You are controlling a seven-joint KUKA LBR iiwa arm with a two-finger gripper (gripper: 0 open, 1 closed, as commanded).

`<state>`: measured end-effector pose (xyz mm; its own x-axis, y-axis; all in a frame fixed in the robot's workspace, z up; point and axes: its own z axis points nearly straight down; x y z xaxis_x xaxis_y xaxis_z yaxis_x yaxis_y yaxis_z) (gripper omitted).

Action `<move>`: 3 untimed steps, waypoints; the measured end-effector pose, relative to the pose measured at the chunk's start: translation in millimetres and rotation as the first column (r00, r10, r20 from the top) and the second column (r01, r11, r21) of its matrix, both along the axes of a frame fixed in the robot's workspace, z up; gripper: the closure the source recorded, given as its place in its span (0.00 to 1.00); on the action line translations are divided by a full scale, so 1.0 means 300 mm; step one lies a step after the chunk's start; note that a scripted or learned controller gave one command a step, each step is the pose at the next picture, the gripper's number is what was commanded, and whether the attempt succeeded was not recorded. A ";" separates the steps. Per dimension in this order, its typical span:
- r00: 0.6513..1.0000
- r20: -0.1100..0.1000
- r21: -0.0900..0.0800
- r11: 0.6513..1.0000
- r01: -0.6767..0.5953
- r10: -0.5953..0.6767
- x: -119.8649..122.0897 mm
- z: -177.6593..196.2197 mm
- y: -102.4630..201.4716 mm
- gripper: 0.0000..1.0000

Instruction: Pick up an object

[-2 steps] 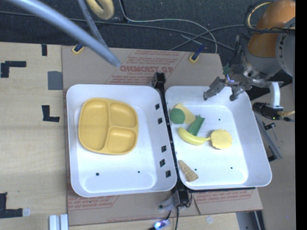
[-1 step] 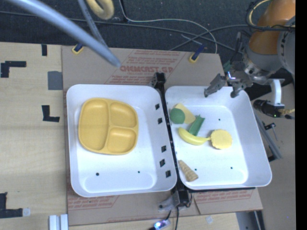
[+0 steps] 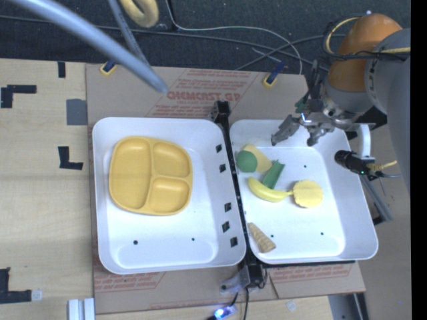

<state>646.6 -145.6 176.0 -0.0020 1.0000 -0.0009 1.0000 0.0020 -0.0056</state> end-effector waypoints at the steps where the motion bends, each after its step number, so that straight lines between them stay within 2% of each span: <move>1: 1.000 -0.001 0.000 1.000 0.000 0.000 -0.012 -0.186 0.034 0.00; 2: 1.000 0.005 -0.004 1.000 0.000 0.000 -0.012 -0.309 0.031 0.00; 3: 1.000 0.008 -0.002 1.000 0.000 0.000 -0.007 -0.265 0.033 1.00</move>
